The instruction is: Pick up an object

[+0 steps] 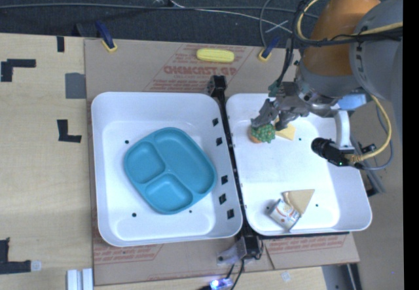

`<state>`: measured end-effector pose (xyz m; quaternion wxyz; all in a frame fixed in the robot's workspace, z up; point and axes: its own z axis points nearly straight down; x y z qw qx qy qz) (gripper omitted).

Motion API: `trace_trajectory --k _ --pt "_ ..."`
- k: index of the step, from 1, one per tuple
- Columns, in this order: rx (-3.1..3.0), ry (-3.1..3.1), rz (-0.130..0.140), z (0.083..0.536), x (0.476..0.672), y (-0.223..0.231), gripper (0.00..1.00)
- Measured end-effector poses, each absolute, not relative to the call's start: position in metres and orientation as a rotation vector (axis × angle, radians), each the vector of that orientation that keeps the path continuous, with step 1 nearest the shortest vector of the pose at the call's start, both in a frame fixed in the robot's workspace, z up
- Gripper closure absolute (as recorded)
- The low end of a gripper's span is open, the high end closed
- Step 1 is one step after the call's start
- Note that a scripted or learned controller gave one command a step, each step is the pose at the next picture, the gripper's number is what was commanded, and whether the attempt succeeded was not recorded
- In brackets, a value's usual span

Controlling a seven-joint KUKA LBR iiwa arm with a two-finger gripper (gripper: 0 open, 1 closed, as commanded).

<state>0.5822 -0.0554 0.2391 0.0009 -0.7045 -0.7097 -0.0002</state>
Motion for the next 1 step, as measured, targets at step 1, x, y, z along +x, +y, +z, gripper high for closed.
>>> trace_trajectory --k 1 --pt "-2.213 -2.229 0.0 0.2353 0.6058 -0.0003 1.0"
